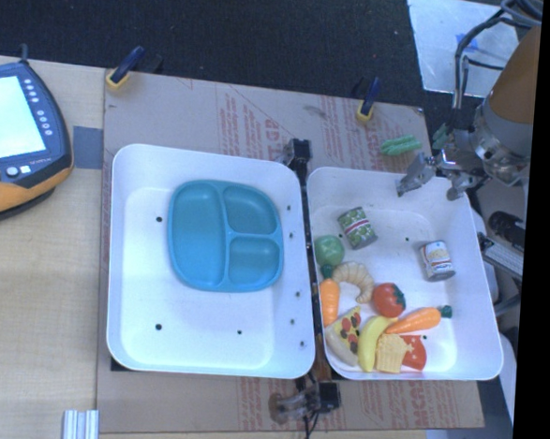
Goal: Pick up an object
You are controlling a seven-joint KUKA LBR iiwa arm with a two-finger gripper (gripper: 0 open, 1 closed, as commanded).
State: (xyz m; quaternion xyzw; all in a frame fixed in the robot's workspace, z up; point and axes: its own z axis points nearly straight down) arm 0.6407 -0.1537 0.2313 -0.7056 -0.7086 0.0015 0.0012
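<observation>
Plastic sectioned plate, turquoise, fills the left shallow white bin. The right shallow white bin holds toy food: a green-labelled can, a grey can, a heap of produce. The two-finger gripper hangs open and empty above that bin's far rim. I judge the grey can (standing apart) the safest target: straddle it squarely before closing.

One fixed camera looks down at a slant on the bench, taking in both white bins.
</observation>
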